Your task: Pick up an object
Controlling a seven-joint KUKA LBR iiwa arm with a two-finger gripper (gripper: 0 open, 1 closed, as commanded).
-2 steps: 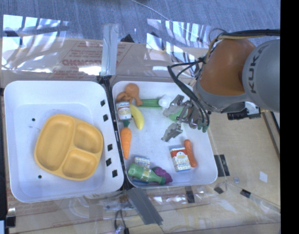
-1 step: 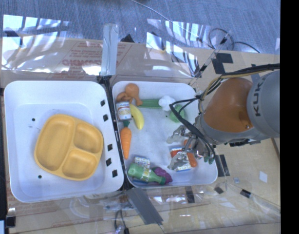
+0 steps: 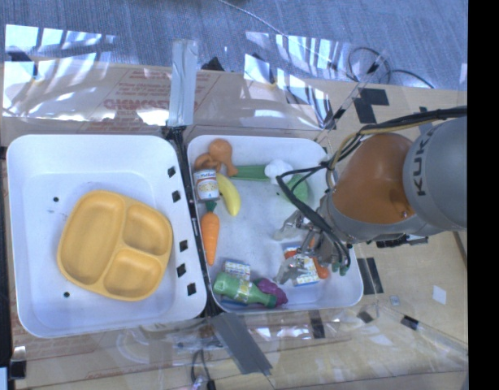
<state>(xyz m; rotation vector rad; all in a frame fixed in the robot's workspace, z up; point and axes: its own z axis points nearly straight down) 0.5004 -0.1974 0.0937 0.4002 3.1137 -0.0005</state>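
The gripper [image 3: 301, 250] hangs low over the right side of the right bin [image 3: 258, 146], its metal fingers [image 3: 287, 227] apart, with a small orange-and-white object [image 3: 308, 271] just beside the lower one; whether it is gripped I cannot tell. Along the bin's left wall lie a banana [image 3: 228, 195], a carrot [image 3: 210, 234] and a green bottle [image 3: 240, 291]. A yellow divided plate [image 3: 113, 244] sits in the left bin [image 3: 38, 315]

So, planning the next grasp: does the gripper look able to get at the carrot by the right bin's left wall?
Probably yes. The carrot lies uncovered on top, with bare bin floor between it and the gripper. The bin's left wall close beside it may crowd one finger.
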